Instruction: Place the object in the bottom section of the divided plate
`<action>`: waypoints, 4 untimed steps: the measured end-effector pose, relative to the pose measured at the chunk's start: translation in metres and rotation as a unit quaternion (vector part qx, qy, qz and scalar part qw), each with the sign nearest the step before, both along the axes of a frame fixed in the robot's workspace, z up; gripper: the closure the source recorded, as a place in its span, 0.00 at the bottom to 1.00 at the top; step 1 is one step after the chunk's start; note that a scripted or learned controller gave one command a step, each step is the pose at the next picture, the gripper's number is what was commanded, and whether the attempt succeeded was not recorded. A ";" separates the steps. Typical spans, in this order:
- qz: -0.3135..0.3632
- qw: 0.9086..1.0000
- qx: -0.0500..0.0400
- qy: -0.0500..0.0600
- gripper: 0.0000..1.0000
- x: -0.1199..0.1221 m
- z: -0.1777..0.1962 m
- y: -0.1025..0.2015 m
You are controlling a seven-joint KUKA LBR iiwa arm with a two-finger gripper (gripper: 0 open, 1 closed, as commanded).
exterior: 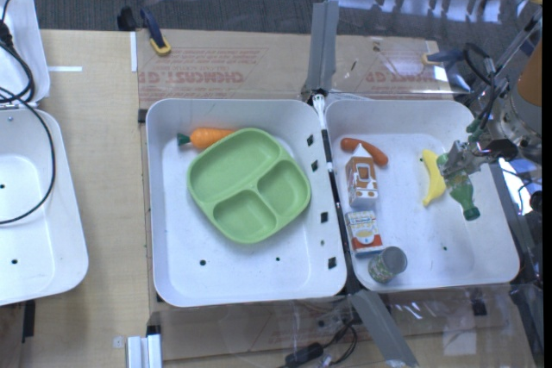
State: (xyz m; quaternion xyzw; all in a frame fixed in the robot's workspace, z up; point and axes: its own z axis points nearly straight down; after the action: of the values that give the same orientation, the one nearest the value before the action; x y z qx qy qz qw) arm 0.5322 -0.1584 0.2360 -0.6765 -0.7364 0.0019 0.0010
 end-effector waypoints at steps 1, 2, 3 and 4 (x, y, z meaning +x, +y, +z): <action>-0.101 0.995 0.000 -0.001 1.00 0.048 0.003 0.085; -0.129 0.992 -0.001 -0.001 1.00 0.116 0.009 0.144; -0.051 0.999 -0.001 -0.001 1.00 0.126 -0.044 0.187; -0.097 0.995 -0.001 -0.001 1.00 0.126 -0.045 0.255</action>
State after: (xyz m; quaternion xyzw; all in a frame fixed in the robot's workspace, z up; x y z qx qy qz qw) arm 0.6586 0.0969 0.1907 -0.7444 -0.6677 0.0013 -0.0001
